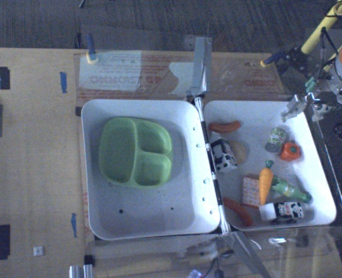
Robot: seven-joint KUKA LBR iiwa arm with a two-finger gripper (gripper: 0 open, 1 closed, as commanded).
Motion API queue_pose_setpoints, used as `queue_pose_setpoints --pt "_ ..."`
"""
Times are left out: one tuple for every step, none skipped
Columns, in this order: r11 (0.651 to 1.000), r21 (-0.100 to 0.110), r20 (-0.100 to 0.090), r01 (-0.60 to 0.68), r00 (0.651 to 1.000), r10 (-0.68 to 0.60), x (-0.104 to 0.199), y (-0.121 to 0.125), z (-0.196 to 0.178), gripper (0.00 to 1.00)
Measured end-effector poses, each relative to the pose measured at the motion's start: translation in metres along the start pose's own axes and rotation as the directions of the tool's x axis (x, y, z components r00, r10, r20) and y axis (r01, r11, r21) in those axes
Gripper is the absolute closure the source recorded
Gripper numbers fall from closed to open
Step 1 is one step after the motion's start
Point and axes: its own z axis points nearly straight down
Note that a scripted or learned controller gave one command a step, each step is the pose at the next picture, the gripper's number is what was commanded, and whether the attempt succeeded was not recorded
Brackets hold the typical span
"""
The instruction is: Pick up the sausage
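One reddish-brown sausage (225, 126) lies upper-left in the right white bin (324, 181), unobstructed; metal tool (298, 106) hovers upper right, state unclear.

The table (32, 172) is a pale wooden surface marked with black corner shapes and short strips of blue tape (63, 81). Two shallow white bins sit on it side by side, their inner rims touching: the left bin (153, 213) and the right bin (321, 184). A flattened piece of printed cardboard (124, 77) lies on the table just behind the bins, against their far rims.
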Motion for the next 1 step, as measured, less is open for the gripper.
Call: queue_pose_setpoints --pt "0.998 -0.001 0.000 0.058 0.998 -0.058 0.0592 0.0148 0.1229 0.00"
